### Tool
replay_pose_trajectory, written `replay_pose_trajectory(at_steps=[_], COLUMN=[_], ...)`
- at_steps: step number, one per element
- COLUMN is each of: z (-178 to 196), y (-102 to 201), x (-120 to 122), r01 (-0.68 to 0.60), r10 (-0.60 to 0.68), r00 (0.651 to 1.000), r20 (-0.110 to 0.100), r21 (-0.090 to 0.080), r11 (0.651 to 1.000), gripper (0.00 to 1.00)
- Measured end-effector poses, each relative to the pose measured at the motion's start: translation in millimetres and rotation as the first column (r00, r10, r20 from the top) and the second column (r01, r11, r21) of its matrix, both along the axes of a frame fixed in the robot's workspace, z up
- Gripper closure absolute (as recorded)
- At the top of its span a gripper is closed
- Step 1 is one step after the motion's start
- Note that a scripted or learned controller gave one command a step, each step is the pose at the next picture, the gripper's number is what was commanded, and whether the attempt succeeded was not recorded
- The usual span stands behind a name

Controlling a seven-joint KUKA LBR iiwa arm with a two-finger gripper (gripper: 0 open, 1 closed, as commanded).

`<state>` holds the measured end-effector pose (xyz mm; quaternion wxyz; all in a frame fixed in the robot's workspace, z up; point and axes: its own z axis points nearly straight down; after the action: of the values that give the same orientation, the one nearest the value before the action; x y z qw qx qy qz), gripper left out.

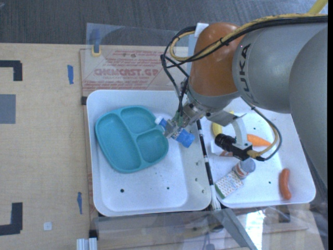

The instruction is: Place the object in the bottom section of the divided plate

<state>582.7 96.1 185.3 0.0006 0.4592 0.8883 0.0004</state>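
Camera view: the arm (270, 61) reaches in from the right, and the gripper (177, 129) hangs over the left bin (104, 191), at the right rim of the plate (132, 138); a small blue object (184, 137) sits right at its tip, with a paler blue bit showing on the plate side, but whether it lies between the fingers or merely beneath them I cannot tell, nor whether they are spread or pressed together. The plate lies just left of the gripper, its divided sections facing up; the small section nearest the tip is all but under it, and the large one lies further left.

On the gripper's other side, in the right bin (307, 191), lie a carrot (258, 139), a sausage (285, 184), a small bottle (235, 178) and a yellow piece (218, 129), all apart from the blue object; a black part of the arm sits over that bin.

As a judgement: the object looks like a small plastic toy; light, stiff and smooth, so likely to slip or twist in a shallow pinch; not fragile. The best hold would be across its narrow middle, squarely, with the fingers well down its sides; a grip on a corner would likely let it swing or drop short of the section.
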Motion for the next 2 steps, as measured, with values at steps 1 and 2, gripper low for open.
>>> replay_pose_trajectory(at_steps=[1,2], z=[2,56], y=[66,105], x=[19,-17], r01=[-0.122,-0.1], r10=[0.122,0.1], r00=[0.993,0.995], r20=[0.003,0.003], r21=[0.0,0.0], r11=[0.993,0.995], gripper=[1.0,1.0])
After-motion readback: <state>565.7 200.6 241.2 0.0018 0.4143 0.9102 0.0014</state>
